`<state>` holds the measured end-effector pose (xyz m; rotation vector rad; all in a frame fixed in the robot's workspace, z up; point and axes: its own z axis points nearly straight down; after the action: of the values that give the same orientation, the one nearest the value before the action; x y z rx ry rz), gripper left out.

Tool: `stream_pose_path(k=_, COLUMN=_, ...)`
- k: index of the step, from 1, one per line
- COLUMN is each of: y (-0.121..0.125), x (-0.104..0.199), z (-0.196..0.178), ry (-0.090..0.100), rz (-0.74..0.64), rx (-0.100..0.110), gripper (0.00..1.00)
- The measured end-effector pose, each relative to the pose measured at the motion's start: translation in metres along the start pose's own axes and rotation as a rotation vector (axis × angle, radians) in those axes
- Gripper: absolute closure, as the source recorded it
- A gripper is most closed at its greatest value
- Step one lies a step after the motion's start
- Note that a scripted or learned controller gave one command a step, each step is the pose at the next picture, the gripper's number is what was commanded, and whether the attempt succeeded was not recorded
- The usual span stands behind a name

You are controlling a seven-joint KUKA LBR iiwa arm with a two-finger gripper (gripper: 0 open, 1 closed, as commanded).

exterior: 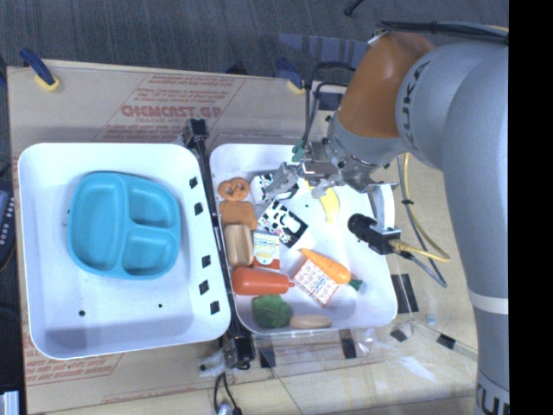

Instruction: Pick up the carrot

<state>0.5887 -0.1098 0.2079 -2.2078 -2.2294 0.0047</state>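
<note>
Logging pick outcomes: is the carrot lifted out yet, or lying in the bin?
Lying in the bin. The carrot rests on the right bin's floor beside a small carton, apart from the tool.

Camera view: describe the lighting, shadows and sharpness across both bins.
Camera view: even, soft light, no harsh glare on the white bins; faint shadow along the left bin's lower wall and under the blue tray; carrot and nearby items fairly sharp, though small labels stay unreadable; the arm looms large and slightly soft near the lens.
</note>
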Motion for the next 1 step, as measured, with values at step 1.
stream_pose_path(k=1, y=-0.0669, x=-0.0591, z=0.0416, ry=-0.003, rz=-0.014, rx=0.003, gripper=0.00)
